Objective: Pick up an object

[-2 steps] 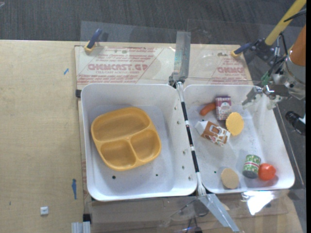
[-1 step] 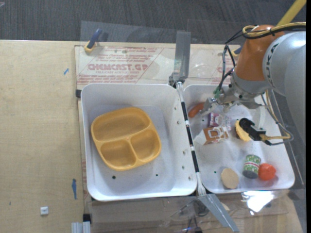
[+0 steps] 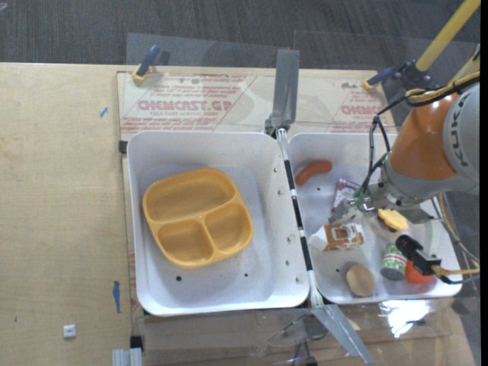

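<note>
My gripper is low in the right bin, reaching in from the right under the orange wrist band. It hangs just right of a purple and white packet and above an orange-brown carton. A yellow piece lies immediately to its right. A red sausage lies farther back left. Near the front are a tan round object, a green can and a red-orange object. I see nothing clearly held.
The left bin holds a yellow three-compartment plate. A raised divider separates the bins. Blue and yellow clamps hold a printed sheet behind them. Bare wooden bench lies to the left.
</note>
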`<state>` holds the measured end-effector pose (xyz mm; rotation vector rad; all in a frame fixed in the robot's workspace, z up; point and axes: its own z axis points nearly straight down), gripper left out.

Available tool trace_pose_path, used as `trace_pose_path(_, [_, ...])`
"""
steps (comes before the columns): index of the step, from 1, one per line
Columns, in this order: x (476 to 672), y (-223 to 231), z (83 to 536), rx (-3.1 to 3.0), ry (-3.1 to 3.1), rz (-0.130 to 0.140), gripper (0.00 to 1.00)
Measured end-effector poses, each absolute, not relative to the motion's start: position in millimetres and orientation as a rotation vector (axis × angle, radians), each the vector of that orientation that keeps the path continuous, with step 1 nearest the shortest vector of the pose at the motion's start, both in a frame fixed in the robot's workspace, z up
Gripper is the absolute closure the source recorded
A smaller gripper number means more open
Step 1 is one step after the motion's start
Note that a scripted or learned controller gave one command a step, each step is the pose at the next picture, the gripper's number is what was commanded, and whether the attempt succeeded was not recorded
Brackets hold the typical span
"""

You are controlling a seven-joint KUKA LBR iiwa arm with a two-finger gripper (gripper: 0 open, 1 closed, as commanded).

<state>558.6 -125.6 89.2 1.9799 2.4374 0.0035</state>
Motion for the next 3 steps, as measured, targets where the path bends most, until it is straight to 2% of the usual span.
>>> trace_pose_path(1, [614.4,-122.7,88.3,1.920,2.475,0.007,0.00])
trace_pose_path(2, [615.0,-123.4,96.1,1.923,2.473,0.008,1.00])
trace_pose_path(3, [646.6,-63.5,182.6,1.628,2.685,0.000,1.00])
